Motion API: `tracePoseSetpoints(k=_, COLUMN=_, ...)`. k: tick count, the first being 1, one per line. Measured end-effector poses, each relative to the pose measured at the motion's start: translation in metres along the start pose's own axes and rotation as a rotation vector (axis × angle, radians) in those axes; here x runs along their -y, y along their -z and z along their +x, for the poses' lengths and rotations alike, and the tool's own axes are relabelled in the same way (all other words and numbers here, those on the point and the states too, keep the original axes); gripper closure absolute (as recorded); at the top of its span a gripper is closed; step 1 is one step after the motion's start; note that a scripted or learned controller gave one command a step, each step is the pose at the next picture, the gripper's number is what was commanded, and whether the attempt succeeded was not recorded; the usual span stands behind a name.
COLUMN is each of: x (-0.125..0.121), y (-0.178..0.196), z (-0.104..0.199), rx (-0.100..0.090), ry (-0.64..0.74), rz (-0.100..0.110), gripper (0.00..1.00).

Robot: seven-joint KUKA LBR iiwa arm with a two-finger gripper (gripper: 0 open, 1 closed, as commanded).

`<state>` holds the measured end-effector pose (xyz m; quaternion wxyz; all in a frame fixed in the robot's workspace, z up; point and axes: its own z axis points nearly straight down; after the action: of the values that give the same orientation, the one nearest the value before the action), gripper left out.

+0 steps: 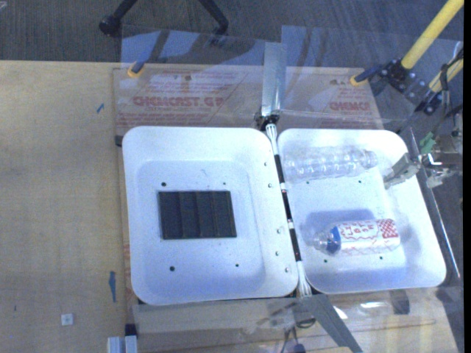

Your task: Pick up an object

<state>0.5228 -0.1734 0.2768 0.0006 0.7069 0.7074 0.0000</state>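
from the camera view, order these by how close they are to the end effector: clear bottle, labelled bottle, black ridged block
1. Clear bottle, rear of the right bin, beside the end effector.
2. Labelled bottle, front of the right bin.
3. Black ridged block, in the left bin.

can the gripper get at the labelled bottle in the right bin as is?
Probably yes. The labelled bottle lies on its side in the right bin with nothing on top of it. The clear bottle lies apart from it, and the gripper is over the same bin.
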Motion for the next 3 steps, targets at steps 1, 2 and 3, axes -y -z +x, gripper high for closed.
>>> tracePoseSetpoints(k=1, x=0.012, y=-0.114, z=-0.027, rx=-0.001, ry=0.038, rz=0.001, gripper=0.00)
tracePoseSetpoints(k=2, x=-0.006, y=-0.116, z=-0.019, rx=0.001, ry=-0.066, rz=-0.001, gripper=0.00)
tracePoseSetpoints(k=3, x=-0.006, y=-0.106, z=-0.020, rx=0.002, ry=-0.068, rz=-0.004, gripper=1.00)
